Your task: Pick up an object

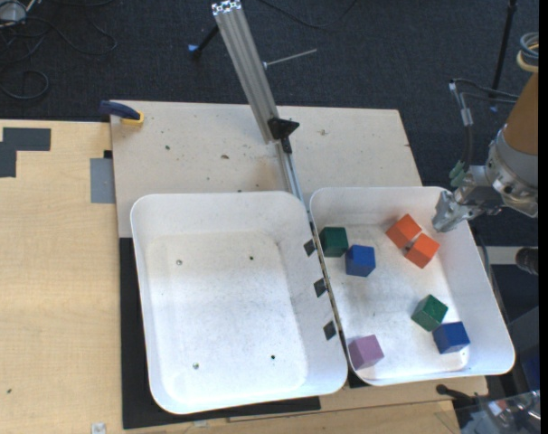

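Reaching in from the right, our gripper [444, 213] hangs over the upper right rim of the right bin [500, 319], and we see nothing held in it; we cannot tell how it is set. Behind it the wrist is grey metal with an orange band. Just beside it, lower left, lie two orange blocks [411, 240] touching each other, tilted on the bin floor. Near the bin's left wall a dark green cube [334, 240] sits close against a blue cube [361, 259]. Lower right, a second green cube [429, 312] nearly touches a second blue cube [451, 335], and a lilac cube [365, 350] rests alone at the lower left corner. All look like matte, hard-edged blocks. Both bins are shallow white trays with rounded corners and speckled, scuffed floors; the left bin [147, 242] has a few dark specks on its floor. Black clips [320, 287] join the two along their shared edge. A ribbed aluminium bar [249, 66] slants up from between them. We see a pale, speckled board [202, 147] under the bins, light wood bench [43, 269] to the left, and dark carpet [373, 34] with cables beyond.
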